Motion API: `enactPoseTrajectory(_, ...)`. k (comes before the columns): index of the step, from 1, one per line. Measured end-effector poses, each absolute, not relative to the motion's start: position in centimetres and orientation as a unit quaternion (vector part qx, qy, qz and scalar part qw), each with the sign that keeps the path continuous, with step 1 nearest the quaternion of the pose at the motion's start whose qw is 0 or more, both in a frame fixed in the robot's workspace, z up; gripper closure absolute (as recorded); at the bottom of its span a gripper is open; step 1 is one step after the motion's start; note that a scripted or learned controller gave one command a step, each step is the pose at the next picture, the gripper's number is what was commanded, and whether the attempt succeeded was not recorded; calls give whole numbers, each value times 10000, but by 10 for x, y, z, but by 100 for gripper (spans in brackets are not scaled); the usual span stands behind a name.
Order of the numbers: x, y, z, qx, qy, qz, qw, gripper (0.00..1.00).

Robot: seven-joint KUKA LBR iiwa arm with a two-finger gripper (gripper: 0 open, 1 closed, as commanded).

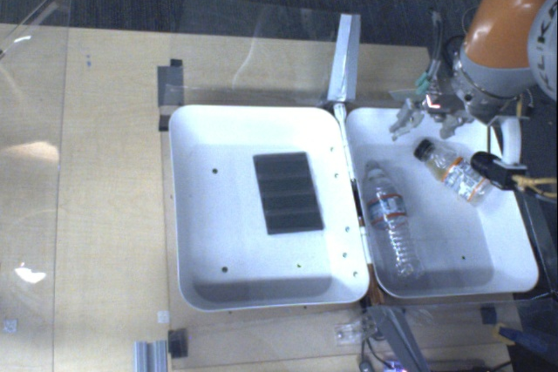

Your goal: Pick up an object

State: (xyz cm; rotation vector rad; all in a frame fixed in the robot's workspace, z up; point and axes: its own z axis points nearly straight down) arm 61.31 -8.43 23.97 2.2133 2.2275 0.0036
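Note:
My gripper (pixel 427 123) hangs over the back edge of the right bin (pixel 514 270), fingers spread open with nothing between them. Just below and to its right lies a small clear bottle with a dark cap (pixel 451 170), tilted diagonally, apart from the fingers. A larger clear plastic water bottle (pixel 391 220) lies lengthwise along the right bin's left side. A flat black ridged rectangle (pixel 288 192) rests in the middle of the left bin (pixel 200 274).
The two white bins sit side by side, divided by a narrow rim (pixel 356 205). A metal post (pixel 343 57) stands behind the gap between them. Pale wooden bench (pixel 87 187) stretches to the left.

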Motion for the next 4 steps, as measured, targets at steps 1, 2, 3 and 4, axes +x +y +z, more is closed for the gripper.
enactPoseTrajectory(1, 590, -145, 97, 7180, 6961, 11, 8, 0)
enactPoseTrajectory(2, 547, -109, 95, 6948, 7188, 67, 217, 0)
enactPoseTrajectory(3, 620, -91, 88, 7532, 6578, 38, 34, 0)
enactPoseTrajectory(4, 568, -116, 89, 7071, 7071, 40, 46, 0)
